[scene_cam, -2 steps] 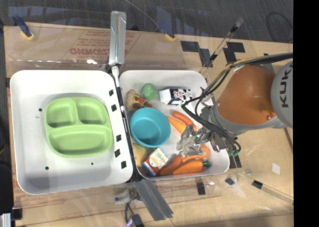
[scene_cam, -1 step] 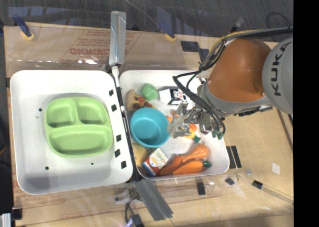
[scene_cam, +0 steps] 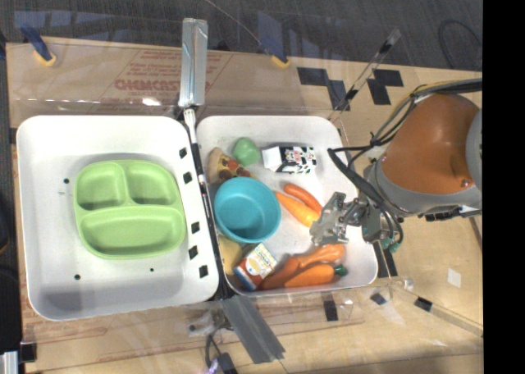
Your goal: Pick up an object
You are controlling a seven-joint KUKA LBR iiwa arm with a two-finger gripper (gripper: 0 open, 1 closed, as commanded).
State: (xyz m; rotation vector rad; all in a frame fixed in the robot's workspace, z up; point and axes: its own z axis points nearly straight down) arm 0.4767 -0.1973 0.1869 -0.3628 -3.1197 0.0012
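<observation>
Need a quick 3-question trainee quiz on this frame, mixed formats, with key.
1. True or false: the green divided tray lies in the left bin.
2. Which item sits nearest the gripper? A) the blue bowl B) the carrots C) the black-and-white carton
3. Fill in: the arm's orange band shows on the ___ side of the camera view.

Key: 1 true; 2 B, the carrots lie just below the gripper in the right bin; 3 right.
</observation>
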